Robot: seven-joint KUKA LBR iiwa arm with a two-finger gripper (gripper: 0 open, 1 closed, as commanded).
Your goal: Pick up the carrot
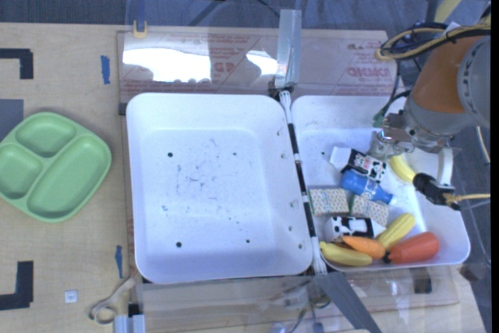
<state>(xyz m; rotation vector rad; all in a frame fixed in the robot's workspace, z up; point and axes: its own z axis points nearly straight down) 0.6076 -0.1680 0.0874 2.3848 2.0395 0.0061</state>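
Camera view: carrot [364,246] below gripper [381,143].

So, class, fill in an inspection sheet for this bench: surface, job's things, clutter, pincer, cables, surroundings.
Surface: wooden bench bearing two white bins; left bin, right bin.
Job's things: carrot at right bin's near edge, lying on a banana.
Clutter: red vegetable, blue bottle, small boxes.
Pincer: pincer over right bin; fingers unclear.
Cables: yellow cable on arm.
Surroundings: green divided plate at left.
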